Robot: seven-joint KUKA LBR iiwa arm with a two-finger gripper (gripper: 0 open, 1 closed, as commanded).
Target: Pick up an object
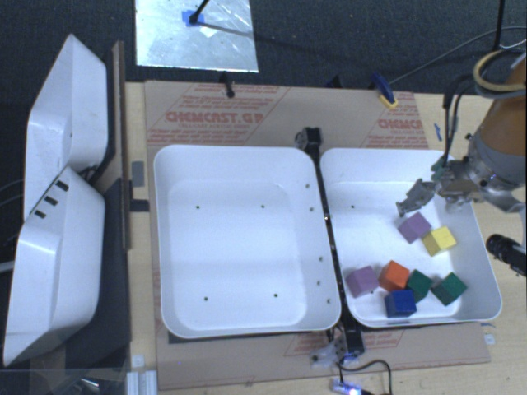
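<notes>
Approach step: the tool [414, 197], grip state not discernible, hangs in the right bin [362, 179] just above the purple block [413, 226], so the next move calls for descent onto it.

At the upper left of the frame you have a shiny metal sheet [196, 23] lying on dark carpet [346, 15]. Down the left edge you see two stacked white tubs [62, 196], tilted on their sides. Across the middle, a brown cardboard sheet [247, 113] with red lettering lies flat. Near the top right you can spot a blue and yellow clamp [384, 91] on the cardboard's edge.
</notes>
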